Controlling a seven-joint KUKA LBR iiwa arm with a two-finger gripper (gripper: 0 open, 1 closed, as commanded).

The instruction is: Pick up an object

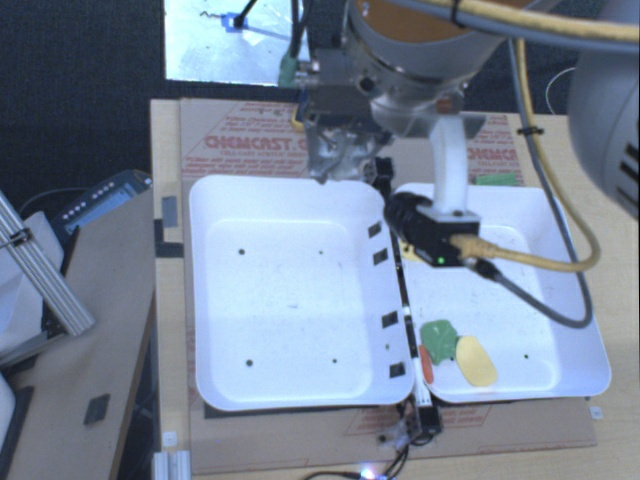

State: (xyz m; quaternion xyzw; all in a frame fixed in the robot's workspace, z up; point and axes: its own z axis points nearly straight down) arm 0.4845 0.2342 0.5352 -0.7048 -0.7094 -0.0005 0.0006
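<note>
- Nearest the camera, at the near-left corner of the right bin (560,298), lies a small cluster of three things: a yellow oval object (477,360), a green crumpled object (439,336) touching its left side, and a thin red-orange object (427,365) right against the bin's left wall, just below the green one.
- The left bin (285,288) is the larger white shape in view; its floor shows a few dark dots, and black clips sit along its right rim where it meets the right bin.
- Both bins rest on a brown cardboard sheet (240,140) with red lettering, lying on the bench.
- A green patch (497,178) shows at the right bin's far edge; what it is cannot be told.
- The grey arm with its orange band reaches in from the top right, its wrist low over the far edge of the bins.
- The gripper (335,163) hangs just beyond the left bin's far-right corner, well apart from the cluster; whether its fingers are spread or closed cannot be told.
</note>
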